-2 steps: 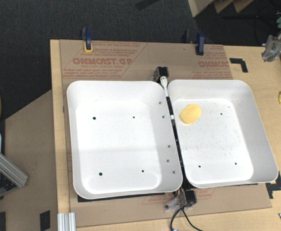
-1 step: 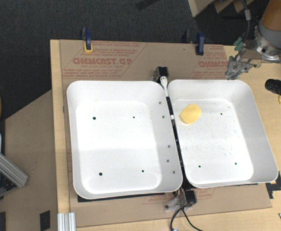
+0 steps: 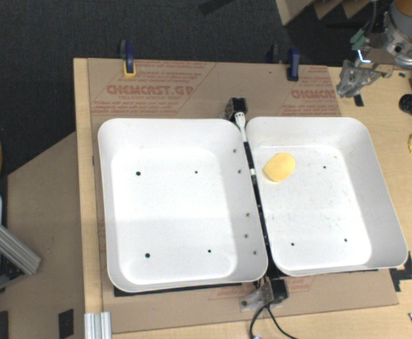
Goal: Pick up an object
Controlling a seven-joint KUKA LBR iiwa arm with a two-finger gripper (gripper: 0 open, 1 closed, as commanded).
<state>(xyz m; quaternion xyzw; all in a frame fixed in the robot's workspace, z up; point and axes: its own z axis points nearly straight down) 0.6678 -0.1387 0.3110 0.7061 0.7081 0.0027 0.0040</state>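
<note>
A round yellow object (image 3: 279, 167) lies in the right bin (image 3: 361, 210), near its upper left corner and close to the divider between the bins. My gripper (image 3: 354, 76) hangs at the top right, above the bench and beyond the far edge of the right bin, well away from the yellow object. Nothing shows between its fingers.
The left bin (image 3: 121, 189) sits beside the right one on a brown board (image 3: 192, 83) held by blue clamps (image 3: 127, 51) at the back. Cables run at the bins' front edge. Small items lie at the far right of the bench.
</note>
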